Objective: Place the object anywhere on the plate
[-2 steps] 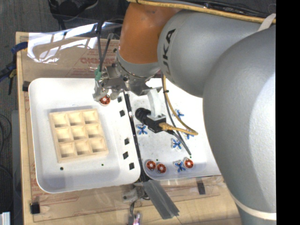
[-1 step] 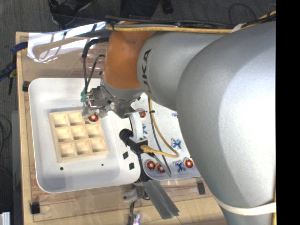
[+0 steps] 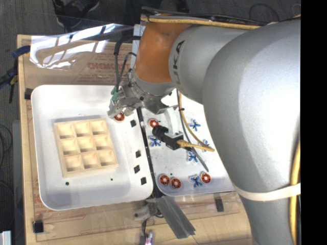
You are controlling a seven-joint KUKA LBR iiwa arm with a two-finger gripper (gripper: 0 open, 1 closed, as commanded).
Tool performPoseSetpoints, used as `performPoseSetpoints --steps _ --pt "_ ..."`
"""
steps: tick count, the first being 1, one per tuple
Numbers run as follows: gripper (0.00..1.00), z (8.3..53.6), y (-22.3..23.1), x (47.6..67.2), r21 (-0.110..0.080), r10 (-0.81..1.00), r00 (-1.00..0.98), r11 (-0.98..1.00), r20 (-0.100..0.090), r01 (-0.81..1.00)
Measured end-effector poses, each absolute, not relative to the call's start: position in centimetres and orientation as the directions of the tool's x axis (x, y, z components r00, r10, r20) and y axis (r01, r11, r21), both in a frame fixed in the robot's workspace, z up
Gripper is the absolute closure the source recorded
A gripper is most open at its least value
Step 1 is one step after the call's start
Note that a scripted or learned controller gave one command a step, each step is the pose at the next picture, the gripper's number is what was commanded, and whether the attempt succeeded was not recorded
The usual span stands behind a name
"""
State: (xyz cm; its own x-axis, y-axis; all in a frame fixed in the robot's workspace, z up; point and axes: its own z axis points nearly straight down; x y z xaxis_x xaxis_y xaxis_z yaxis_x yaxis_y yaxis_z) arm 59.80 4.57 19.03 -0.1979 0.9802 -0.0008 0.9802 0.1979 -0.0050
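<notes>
- The arm (image 3: 230, 60) is reaching in from the right. Its grey body is covering much of the right bin (image 3: 217, 189).
- The gripper (image 3: 118, 105) is hanging over the right-hand part of the left bin (image 3: 43, 137), close to the wall the two bins share. Whether it is released or clenched cannot be told from this angle.
- An orange ring (image 3: 119, 117) is showing right at the gripper's tip, over the left bin's white floor. Whether it is being grasped or is lying on the floor cannot be told.
- The wooden plate (image 3: 84, 146), a grid of nine square cells, is sitting near the middle of the left bin, turned slightly askew. It is lying to the left of the orange ring and apart from it.
- Other rings (image 3: 164, 179) are lying in the right bin: two just beside each other near its front edge, one further right, and one near the shared wall.
- Blue jack-shaped pieces (image 3: 194, 125) are lying scattered among them.
- Both bins are resting side by side on the table (image 3: 28, 198).
</notes>
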Motion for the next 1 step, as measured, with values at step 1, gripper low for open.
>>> performPoseSetpoints --steps 1 --pt "1.0 17.23 12.27 55.29 -0.006 0.983 -0.185 0.185 0.0 0.983"
